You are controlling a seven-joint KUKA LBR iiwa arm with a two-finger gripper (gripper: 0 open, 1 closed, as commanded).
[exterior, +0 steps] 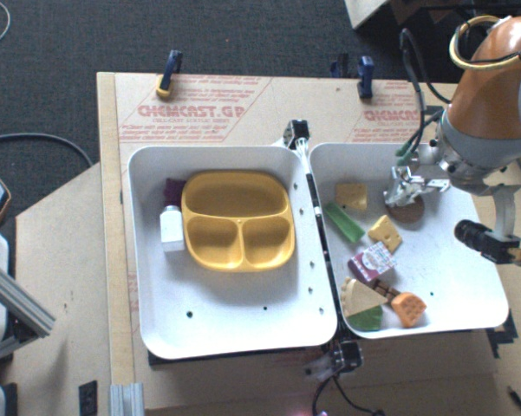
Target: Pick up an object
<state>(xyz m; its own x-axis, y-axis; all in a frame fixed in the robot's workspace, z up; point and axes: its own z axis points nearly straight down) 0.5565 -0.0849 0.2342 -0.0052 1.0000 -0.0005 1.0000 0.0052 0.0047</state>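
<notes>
My gripper (405, 191) hangs low in the right bin (468, 306), just over a dark brown round piece (412, 210). Whether anything is held I cannot see. Left of it lies a yellow cheese cube (351, 196) and a green stick (343, 223). Below are a second cheese wedge (384, 232), a maroon and white wrapped piece (372, 263), a cream and green wedge (361, 305) and an orange block (408, 308).
The left bin (147, 258) holds a yellow three-part plate (237, 219), a small white bottle (172, 228) and a dark purple piece (174, 188). A black arm part (485, 241) juts over the right bin's right side. Clamps (167, 74) sit on the board's far edge.
</notes>
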